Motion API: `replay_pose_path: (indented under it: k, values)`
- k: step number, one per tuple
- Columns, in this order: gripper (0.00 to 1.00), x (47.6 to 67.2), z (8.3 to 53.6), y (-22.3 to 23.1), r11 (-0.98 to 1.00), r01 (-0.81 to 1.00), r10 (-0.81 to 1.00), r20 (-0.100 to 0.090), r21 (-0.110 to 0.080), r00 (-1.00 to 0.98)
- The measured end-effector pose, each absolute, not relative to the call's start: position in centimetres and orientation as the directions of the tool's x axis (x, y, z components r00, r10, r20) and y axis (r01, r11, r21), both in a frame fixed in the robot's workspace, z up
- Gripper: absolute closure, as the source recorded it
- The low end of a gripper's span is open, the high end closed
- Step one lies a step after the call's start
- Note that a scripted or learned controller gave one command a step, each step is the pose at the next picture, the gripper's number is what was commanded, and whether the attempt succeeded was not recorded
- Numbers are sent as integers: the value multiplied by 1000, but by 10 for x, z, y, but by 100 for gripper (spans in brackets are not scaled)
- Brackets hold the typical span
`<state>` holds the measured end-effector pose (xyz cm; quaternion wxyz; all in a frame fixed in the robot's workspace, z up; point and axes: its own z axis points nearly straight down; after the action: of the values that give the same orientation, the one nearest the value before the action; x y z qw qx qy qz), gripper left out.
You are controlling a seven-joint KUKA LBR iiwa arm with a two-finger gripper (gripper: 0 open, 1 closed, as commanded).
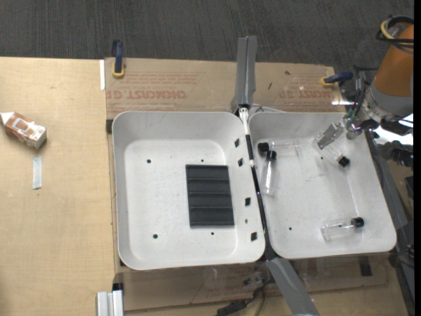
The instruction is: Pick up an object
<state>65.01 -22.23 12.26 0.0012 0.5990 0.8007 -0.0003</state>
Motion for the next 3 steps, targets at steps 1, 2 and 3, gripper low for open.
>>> replay_pose_path:
  k: [1,2,3]
  values:
    - [0,618,130,-222,304,953,953,-2,1,-304]
    - [0,657,112,-222,360,933,933,-2,1,-360]
    - [0,619,136,-222,380,925,925,-2,1,-380]
